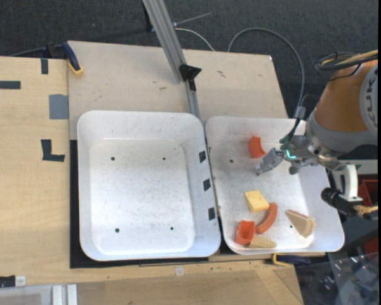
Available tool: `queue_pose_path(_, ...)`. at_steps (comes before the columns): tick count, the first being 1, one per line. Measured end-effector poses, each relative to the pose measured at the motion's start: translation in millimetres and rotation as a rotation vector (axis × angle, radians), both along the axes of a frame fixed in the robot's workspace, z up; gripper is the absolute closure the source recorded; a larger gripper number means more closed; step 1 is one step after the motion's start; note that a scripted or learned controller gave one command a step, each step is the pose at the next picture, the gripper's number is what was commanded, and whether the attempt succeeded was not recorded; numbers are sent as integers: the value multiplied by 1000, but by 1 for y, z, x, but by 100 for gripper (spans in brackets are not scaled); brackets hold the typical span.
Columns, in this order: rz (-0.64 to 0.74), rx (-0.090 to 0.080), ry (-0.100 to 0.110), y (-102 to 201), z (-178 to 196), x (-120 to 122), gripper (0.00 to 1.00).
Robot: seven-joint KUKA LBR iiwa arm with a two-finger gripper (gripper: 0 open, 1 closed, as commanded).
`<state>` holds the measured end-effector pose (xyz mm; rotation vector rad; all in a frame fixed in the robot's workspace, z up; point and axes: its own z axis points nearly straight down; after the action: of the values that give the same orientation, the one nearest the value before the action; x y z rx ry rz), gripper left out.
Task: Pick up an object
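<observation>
Gripper (267, 166) hovers over the right bin (232, 192), beside the red piece (256, 147), probably lining up a pick. Finger opening: cannot tell; no object visibly held.

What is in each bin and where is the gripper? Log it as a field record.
left bin: shallow white plastic bin, speckled, no objects seen in it
right bin: shallow white plastic bin, holding all the objects
upper object: small orange-red block, left of the gripper
middle object: yellow cube
beside it: red-orange sausage-shaped piece
near front rim: orange-red cup-like piece, tan flat piece
front right: tan wedge
gripper: grey two-finger gripper above the right bin, nothing seen between its fingers
</observation>
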<state>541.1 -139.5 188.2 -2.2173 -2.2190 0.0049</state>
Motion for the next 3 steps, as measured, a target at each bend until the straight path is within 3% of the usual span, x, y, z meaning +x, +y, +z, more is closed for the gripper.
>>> queue_pose_path(1,1,-1,-4,0,2,1,0)
queue_pose_path(2,0,0,3,-1,-54,-11,0)
queue_pose_path(3,0,-3,-5,0,-100,-11,0)
